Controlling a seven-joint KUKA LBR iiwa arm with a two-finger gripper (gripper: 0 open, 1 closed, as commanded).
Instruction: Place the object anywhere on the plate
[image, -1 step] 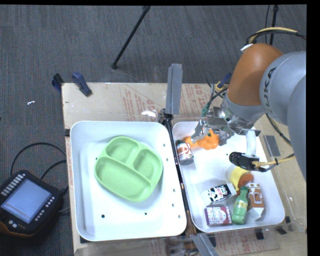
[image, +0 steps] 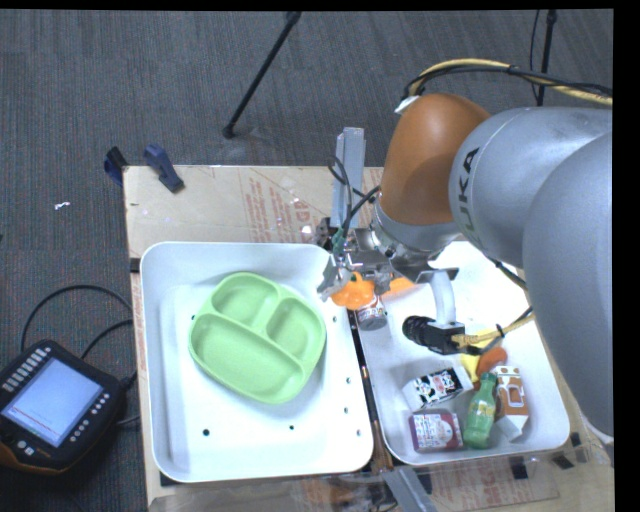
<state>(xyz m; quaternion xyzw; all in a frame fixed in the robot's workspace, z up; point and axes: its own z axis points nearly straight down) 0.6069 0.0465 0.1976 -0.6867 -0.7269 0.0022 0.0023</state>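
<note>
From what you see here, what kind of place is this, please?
Probably a robotics lab test bench, not a home. A grey arm reaches over two white bins on a bench, a teach pendant lies on the carpet, and a stand's leg rises behind.

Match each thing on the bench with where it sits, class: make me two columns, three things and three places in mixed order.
Things:
1. green plate
2. orange object
3. green bottle

Places:
A. near corner of the right bin, beside small cartons
B. at the end effector, over the divide between the bins
C. flat in the left bin

Pairs: 1-C, 2-B, 3-A
</note>
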